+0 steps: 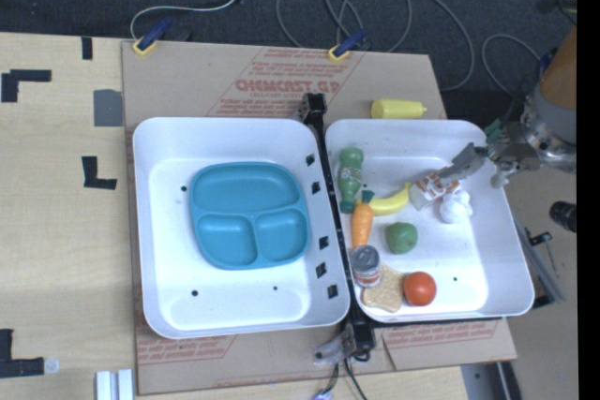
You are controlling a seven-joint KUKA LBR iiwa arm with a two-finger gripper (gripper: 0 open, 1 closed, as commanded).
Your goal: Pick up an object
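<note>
Toy food in right bin (487, 290), arm slanting in from right, tool (448, 180) low, grip state unclear.

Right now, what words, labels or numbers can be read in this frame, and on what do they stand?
"CHEMCAST GP", red, repeated across the cardboard sheet under the bins; only the print near its top edge reads clearly.
Label on the small jar in the right bin: too small to read.

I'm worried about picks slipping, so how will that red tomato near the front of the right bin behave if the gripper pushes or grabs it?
The red tomato looks round and smooth, so it probably rolls if nudged and may slip from the fingers. It rests against the toast slice, which might stop it rolling left.
</note>
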